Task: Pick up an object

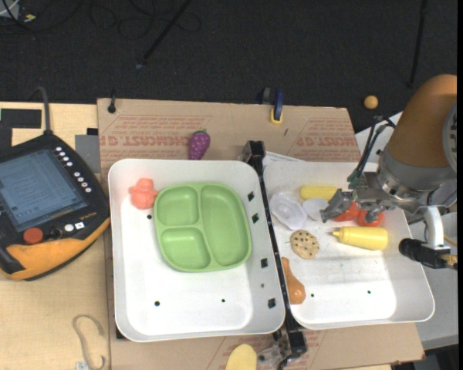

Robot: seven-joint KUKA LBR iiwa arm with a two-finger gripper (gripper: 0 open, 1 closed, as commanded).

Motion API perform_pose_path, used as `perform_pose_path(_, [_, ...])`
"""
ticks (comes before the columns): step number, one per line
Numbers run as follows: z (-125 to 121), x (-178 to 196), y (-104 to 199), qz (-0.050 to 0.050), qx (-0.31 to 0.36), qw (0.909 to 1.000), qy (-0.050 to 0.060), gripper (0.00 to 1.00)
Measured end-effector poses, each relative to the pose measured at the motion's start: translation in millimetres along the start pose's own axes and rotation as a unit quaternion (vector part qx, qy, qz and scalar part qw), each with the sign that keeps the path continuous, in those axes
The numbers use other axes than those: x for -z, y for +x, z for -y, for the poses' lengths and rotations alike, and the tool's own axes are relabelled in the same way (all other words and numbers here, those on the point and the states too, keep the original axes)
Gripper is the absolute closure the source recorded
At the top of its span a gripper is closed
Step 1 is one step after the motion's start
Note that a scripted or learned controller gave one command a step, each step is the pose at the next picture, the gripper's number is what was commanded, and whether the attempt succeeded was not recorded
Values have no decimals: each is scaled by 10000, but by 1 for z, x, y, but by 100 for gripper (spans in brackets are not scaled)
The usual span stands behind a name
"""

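Camera view: I look down on two white bins side by side; my landmark is the green tray (201,227).
Green tray: it has three compartments and lies in the left bin (139,307).
My arm: it reaches in from the right, well to the right of the green tray, over the right bin (370,307).
My gripper (341,205): it sits low over the far part of the right bin, and I cannot tell how far it is open or whether it has hold of anything.
Orange thing (370,215): right of the green tray, just beside my gripper and partly hidden by it.
Yellow bottle (360,237): on its side in the right bin, to the right of the green tray, just in front of my gripper.
Cookie (304,243): between the green tray and the yellow bottle.
Yellow block (318,193): right of the tray, toward the far wall.
Clear cup (286,208): just right of the tray, across the bin walls.
Pink toy (142,194): touching the tray's left far corner.
Purple grapes (199,144): beyond the tray, on the cardboard (154,129).
Brown piece (292,285): right of the tray's near corner.
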State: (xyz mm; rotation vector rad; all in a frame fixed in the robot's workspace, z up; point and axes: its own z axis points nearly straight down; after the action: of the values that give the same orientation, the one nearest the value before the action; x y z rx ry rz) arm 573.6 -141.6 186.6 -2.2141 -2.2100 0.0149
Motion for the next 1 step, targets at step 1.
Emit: perform_pose_path(1, [-3,8,0,13,9,10000,-73,0])
